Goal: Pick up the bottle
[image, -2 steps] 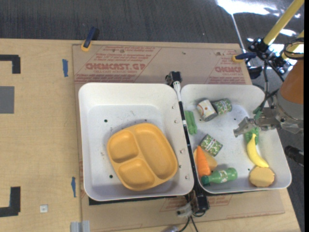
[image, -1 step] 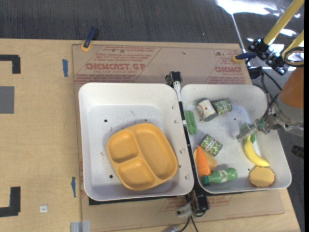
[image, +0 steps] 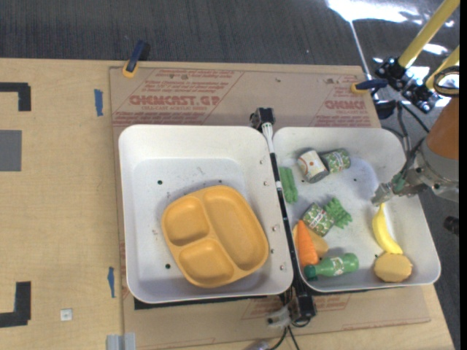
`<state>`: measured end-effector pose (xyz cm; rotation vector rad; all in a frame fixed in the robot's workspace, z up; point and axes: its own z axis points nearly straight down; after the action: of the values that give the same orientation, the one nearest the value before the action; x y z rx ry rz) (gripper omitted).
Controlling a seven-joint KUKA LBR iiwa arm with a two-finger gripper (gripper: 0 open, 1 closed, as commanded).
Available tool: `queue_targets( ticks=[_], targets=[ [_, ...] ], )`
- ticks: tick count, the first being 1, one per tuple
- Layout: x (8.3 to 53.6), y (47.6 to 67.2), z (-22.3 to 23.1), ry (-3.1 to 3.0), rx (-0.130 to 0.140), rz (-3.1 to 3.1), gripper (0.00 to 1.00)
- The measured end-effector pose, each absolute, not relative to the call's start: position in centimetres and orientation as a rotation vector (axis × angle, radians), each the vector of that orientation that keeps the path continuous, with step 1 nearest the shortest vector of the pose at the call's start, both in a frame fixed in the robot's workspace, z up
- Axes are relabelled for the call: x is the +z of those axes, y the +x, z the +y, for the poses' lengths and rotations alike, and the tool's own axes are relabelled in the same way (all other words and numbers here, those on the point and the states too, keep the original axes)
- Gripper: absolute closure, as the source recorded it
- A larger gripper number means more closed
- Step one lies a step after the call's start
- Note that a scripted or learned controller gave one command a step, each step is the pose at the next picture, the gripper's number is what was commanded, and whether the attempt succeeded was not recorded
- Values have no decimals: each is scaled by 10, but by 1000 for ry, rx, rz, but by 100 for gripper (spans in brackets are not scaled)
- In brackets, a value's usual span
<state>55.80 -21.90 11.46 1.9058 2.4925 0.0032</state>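
Two white bins sit side by side on the bench. The left bin point(image: 139, 195) holds a yellow divided plate point(image: 213, 235). In the right bin point(image: 365, 141), the green bottle point(image: 333, 265) lies on its side at about 6 o'clock, its cap touching a carrot point(image: 306, 245). A banana point(image: 384, 230) and a yellow lump point(image: 393, 268) lie toward 4 o'clock, two small cans point(image: 322, 162) at 12 o'clock. The gripper point(image: 388, 190) hangs at 3 o'clock, just above the banana, well apart from the bottle; nothing sits between its fingers, though whether they are spread or closed I cannot tell.
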Motion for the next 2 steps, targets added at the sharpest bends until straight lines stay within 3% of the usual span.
queue_targets(
  ticks=[1, 2],
  targets=[
    [114, 558, -219, 1906, 3, 2493, 0],
    [90, 551, -130, 1957, 8, 2439, 0]
  ],
)
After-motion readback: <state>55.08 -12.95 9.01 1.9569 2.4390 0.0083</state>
